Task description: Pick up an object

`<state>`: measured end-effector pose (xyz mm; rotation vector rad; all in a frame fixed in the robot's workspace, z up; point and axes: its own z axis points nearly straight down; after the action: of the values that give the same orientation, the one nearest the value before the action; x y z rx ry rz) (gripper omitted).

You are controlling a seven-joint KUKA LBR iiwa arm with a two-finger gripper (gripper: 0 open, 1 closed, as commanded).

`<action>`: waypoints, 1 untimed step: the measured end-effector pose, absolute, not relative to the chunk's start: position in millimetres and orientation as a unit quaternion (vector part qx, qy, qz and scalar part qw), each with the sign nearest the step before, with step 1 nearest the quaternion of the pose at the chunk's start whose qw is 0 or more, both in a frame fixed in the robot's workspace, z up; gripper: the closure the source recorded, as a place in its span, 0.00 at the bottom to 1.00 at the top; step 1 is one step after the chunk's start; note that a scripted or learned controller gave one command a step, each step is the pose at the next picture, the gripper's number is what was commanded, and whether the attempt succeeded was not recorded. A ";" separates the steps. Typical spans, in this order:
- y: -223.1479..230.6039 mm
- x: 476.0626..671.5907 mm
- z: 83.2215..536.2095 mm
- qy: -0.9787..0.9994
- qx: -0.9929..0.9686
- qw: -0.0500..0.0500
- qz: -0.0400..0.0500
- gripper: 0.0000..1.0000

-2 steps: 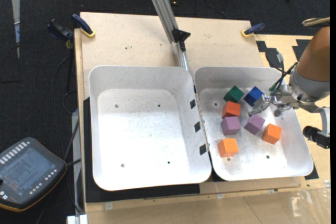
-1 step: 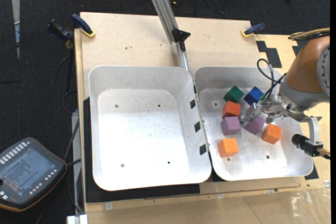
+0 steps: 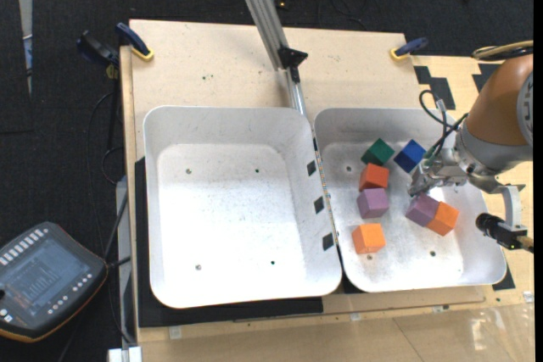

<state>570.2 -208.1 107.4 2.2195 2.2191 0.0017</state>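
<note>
Item: purple block [image 3: 422, 209], right bin [image 3: 475, 267], touching an orange block [image 3: 443, 219]. We judge it light, rigid, flat-faced; take it across opposite faces. End effector [image 3: 427, 180] just above it; we cannot tell its opening

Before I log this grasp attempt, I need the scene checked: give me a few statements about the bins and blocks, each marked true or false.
1. All blocks lie in the right bin. True.
2. The green block sits beside the blue block. True.
3. The gripper hangs over the left bin. False: it is over the right bin, just above the purple block near the far right.
4. Three green blocks are present. False: one.
5. An orange block lies nearest the front. True.
</note>
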 end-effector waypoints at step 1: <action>-212.6 570.6 150.8 0.707 0.707 0.003 0.001 1.00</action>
<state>570.6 -212.6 150.8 2.2183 2.2173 0.0030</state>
